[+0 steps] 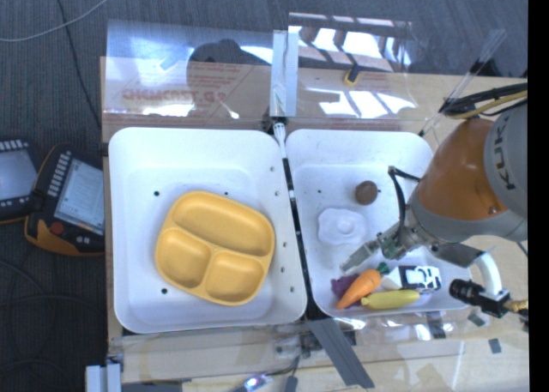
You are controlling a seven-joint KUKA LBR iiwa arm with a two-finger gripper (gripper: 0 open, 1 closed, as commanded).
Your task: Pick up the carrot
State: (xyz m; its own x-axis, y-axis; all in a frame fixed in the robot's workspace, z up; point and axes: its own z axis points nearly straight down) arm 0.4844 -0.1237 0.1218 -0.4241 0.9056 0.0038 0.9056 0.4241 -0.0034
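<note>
The orange carrot (359, 286) with a green top lies near the front edge of the right bin (326, 167), pointing front-left. My gripper (375, 253) hangs just above and behind the carrot's green end, at the end of the grey arm with its orange band (463, 176). A yellow banana-like piece (391, 298) lies right beside the carrot on its front-right side. A purple piece (342, 282) pokes out at the carrot's left side.
In the right bin also sit a white lid-like object (340, 227), a small brown ball (366, 192) and a black-and-white item (420, 277). The left bin (137, 167) holds a yellow divided plate (214, 246).
</note>
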